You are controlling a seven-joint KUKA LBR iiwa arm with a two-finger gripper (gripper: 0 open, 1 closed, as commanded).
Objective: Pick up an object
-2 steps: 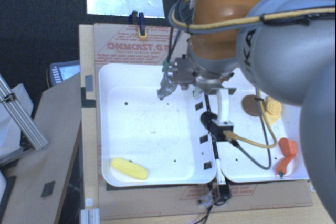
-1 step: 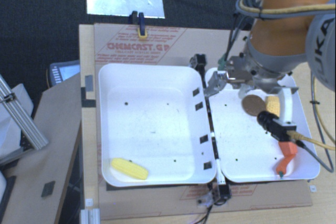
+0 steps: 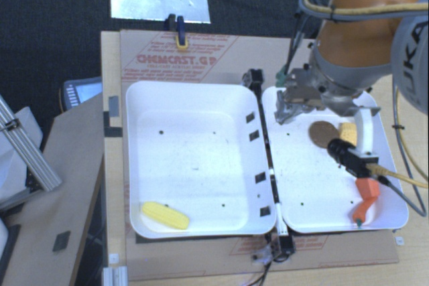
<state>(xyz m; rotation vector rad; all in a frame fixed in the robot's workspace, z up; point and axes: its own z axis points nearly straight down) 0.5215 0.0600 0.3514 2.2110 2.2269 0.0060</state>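
My pincer (image 3: 287, 110) hangs low over the right bin (image 3: 301, 211), since most objects lie there; how wide it stands, I cannot tell.

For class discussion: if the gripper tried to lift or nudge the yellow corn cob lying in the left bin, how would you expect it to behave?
The corn cob looks long and rounded, so a sideways nudge would probably roll it across the left bin. Its surface looks smooth and toy-like, so it is likely light and stiff, and may slip from fingers that close off-centre. It lies near the bin's front wall, which could crowd a grasp.
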